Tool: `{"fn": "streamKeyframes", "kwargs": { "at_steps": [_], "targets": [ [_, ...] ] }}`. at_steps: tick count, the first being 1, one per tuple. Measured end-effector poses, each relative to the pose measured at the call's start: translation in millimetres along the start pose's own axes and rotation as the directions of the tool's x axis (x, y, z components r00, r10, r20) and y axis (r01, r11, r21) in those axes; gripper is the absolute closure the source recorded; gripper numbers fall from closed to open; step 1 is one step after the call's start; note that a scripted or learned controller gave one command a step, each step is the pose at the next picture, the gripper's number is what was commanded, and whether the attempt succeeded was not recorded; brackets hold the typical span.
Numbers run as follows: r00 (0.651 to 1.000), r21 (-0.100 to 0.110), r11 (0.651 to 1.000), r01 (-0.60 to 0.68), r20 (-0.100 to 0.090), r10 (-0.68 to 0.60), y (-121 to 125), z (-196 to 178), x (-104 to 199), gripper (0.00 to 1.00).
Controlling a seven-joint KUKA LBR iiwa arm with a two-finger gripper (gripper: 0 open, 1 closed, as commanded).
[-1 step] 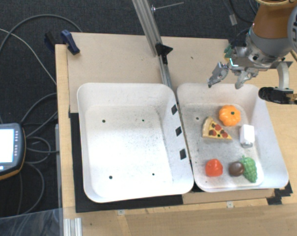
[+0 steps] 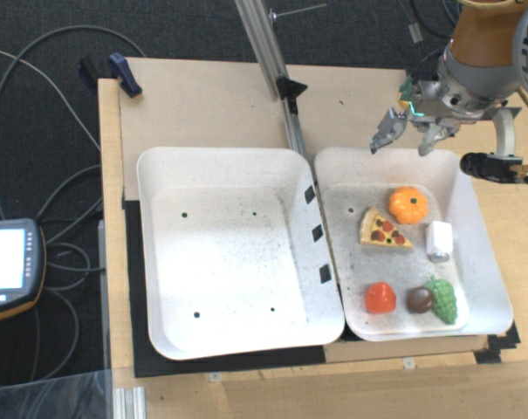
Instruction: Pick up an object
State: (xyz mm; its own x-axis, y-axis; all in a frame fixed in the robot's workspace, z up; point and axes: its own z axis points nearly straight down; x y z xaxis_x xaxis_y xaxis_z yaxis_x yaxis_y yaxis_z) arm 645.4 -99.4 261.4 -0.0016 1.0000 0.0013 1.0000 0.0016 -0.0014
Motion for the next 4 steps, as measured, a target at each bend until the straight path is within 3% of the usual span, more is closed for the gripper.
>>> {"fn": "streamKeyframes", "kwargs": {
  "at_steps": [3,4],
  "targets": [
    [1.0,0.007,1.0,-0.001,0.0,0.001,14,158,-2,0.0],
    [1.0,-0.002,1.0,-0.001,0.0,0.001,17,142,-2,1.0]
  ]
}}
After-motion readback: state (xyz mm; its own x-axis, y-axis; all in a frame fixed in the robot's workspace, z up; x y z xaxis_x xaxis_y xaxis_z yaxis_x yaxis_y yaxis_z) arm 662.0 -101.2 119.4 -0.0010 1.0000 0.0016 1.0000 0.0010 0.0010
